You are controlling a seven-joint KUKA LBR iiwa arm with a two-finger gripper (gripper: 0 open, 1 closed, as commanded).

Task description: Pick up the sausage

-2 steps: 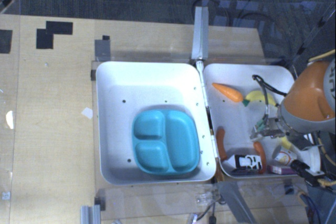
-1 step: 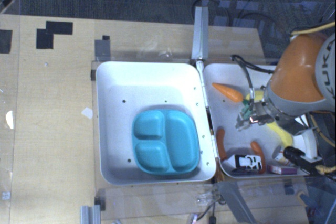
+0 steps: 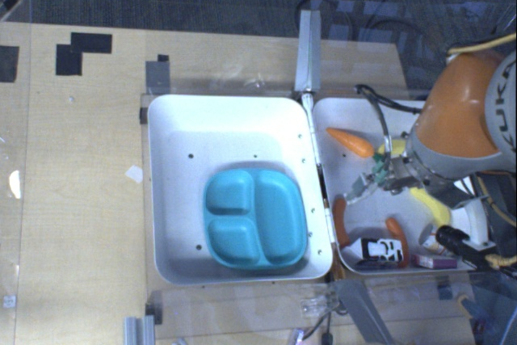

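Sausage (image 3: 340, 220) lies against the right bin's (image 3: 323, 174) left wall, at seven o'clock from the tool (image 3: 380, 174); tool's state: cannot tell.

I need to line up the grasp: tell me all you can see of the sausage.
The sausage is a slim reddish-brown link, smooth-looking, lying flat and lengthwise along the left wall of the right bin, beside the divider. Its lower end nears the bin's front corner. The hand is above and to its right, apart from it.
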